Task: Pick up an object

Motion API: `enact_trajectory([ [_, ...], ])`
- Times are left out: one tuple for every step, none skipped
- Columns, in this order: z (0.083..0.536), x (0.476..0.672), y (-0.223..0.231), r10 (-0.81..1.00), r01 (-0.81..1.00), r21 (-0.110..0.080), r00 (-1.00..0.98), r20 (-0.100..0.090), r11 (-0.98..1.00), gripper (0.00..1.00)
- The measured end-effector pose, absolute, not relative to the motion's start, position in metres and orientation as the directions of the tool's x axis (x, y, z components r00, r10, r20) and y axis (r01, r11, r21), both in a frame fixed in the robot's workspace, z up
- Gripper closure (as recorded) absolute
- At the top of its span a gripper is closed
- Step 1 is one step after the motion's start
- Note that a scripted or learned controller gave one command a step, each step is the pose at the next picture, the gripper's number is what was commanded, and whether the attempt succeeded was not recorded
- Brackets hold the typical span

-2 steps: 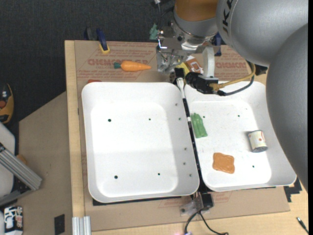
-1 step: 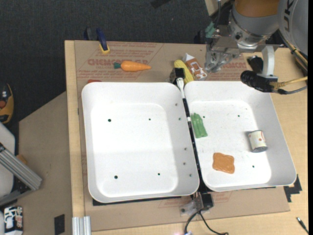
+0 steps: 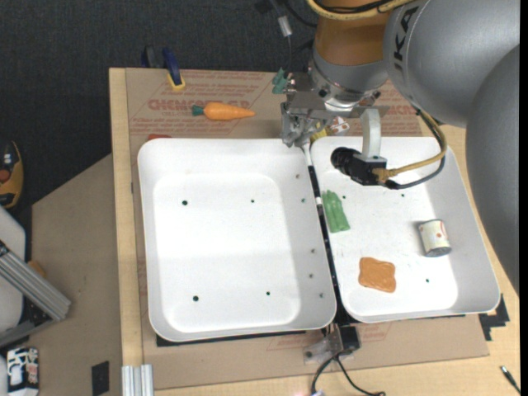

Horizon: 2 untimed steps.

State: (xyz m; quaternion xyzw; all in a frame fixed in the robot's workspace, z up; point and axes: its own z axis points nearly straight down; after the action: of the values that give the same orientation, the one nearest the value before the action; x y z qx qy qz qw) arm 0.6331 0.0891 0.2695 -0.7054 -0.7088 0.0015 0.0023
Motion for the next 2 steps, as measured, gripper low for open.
enact_trajectory([
  [0.361,0.607,0.140,1.000,1.000,0.010,-0.007,0.005,0.007,1.00],
  [0.337,0.624,0.022,1.000,1.000,-0.003,0.011,-0.003,-0.011,1.00],
])
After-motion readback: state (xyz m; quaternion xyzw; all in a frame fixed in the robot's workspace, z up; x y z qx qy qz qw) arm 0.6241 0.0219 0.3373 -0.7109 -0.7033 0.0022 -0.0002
